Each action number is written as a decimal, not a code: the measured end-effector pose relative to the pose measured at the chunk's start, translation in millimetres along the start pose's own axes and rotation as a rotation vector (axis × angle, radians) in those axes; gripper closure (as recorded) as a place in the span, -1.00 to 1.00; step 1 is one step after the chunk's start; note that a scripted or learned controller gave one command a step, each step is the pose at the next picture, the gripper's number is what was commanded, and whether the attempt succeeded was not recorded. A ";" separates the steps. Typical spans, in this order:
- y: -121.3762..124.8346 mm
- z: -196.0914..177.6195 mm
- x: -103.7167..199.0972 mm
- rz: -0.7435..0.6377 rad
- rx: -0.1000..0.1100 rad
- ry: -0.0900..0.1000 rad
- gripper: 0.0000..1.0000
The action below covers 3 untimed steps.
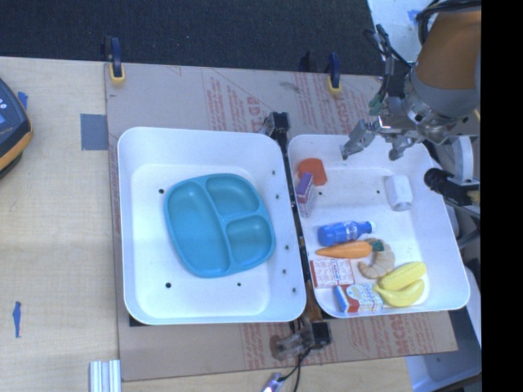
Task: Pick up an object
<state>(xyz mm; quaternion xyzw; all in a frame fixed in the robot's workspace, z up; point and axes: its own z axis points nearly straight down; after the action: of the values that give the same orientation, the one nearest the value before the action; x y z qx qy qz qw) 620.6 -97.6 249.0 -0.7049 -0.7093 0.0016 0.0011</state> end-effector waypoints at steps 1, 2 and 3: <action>35.4 57.7 26.7 -0.001 0.003 -0.001 -1.00; 36.0 56.9 56.7 -0.002 0.003 0.000 -1.00; 36.0 57.0 72.3 -0.003 0.004 0.000 -1.00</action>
<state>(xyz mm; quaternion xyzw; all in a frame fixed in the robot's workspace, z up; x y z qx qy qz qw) 655.9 -25.1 191.8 -0.7039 -0.7103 0.0033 0.0026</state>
